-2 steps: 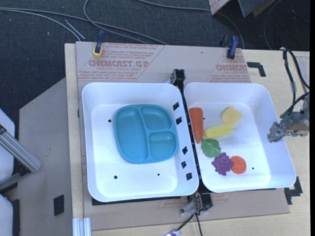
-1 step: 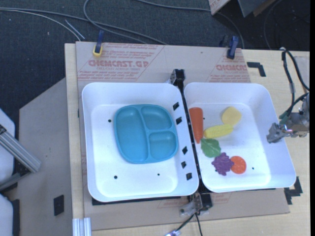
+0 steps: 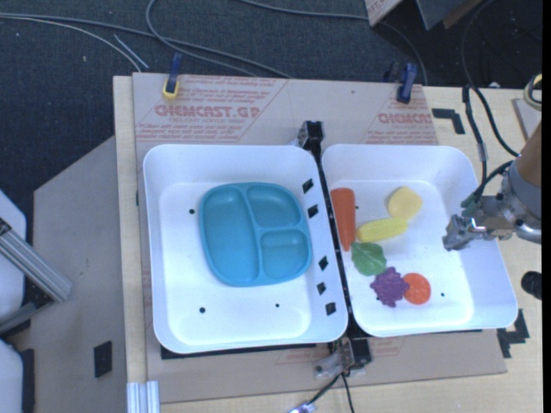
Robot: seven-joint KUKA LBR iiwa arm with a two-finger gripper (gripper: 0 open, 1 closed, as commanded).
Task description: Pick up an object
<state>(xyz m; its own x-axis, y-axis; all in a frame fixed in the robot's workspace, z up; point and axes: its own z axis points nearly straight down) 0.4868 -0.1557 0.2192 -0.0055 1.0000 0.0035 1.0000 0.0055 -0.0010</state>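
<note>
A: Where is the gripper (image 3: 457, 231)?
B: Right side of the right bin (image 3: 448, 304), apart from the toys; finger state: can't tell.
A: Nearest toy?
B: Orange ball (image 3: 417, 288), lower centre-right.

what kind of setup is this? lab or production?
Likely a lab pick-and-place rig: two white bins clamped onto a board, toy food such as a carrot, loose cables on the floor, and a gripper over the right bin.

left bin (image 3: 164, 231): tray (image 3: 255, 232) | right bin (image 3: 482, 291): 6 toys
</note>
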